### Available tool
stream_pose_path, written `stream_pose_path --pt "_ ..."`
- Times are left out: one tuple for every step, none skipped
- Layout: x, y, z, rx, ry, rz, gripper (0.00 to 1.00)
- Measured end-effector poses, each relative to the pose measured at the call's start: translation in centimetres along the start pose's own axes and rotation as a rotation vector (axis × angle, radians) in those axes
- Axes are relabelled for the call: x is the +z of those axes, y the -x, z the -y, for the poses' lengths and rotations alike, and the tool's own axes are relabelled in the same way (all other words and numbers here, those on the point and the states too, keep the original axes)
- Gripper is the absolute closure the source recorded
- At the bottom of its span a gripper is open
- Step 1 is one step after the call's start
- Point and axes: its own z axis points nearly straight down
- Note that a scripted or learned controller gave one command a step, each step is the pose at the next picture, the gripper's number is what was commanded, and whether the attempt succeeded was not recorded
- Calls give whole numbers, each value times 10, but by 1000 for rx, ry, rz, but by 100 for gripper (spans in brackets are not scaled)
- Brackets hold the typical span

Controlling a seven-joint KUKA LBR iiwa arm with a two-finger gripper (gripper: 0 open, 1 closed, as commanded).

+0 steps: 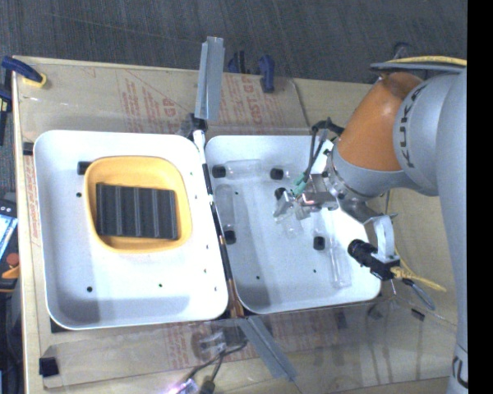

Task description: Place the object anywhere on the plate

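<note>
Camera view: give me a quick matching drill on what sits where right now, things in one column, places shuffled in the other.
Things:
1. yellow plate
2. gripper
3. orange band
4. small black object

Places:
A. on the arm, above the wrist
B. in the left bin
C. on the right bin's floor, below the gripper in the image
D. over the right bin's middle

Pairs: 1-B, 2-D, 3-A, 4-C

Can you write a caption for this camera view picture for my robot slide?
Robot arm's gripper reaches into the right white bin, while the yellow plate waits in the left bin.
</note>
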Motion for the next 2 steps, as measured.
stream_pose_path --pt "-6 -94 -35 -109 0 0 100" --pt "-19 -169 -64 -296 1 1 100"
